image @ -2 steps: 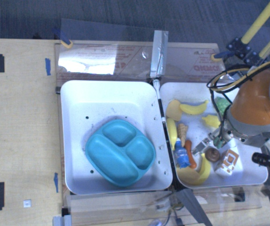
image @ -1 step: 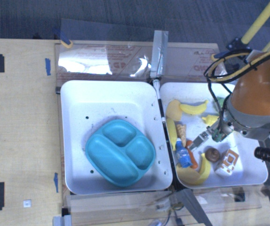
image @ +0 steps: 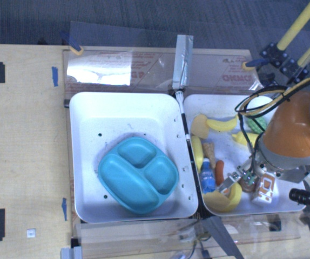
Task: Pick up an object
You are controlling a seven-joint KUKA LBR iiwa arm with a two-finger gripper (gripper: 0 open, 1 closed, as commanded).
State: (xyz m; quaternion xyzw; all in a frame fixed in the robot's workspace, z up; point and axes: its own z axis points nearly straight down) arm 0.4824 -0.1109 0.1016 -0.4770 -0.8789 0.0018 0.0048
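Note:
The right bin [image: 284, 212] holds a jumble of small objects. Among them are a yellow banana [image: 217, 125], a blue bottle [image: 207, 178], a small orange-red piece [image: 219, 171] beside it, and a yellow cup-like piece [image: 223, 199] at the front. A white and orange card [image: 266, 188] and a green item [image: 255, 124] also lie there. My gripper [image: 237, 179] is low inside this bin, just right of the orange-red piece and above the yellow cup-like piece. The orange band of the arm [image: 290, 131] hides the bin's right part.
The left bin [image: 85, 144] holds a blue divided plate [image: 139, 174]. A raised divider [image: 186, 144] separates the two bins. Yellow rods and black cables [image: 284, 53] hang at the back right above the arm.

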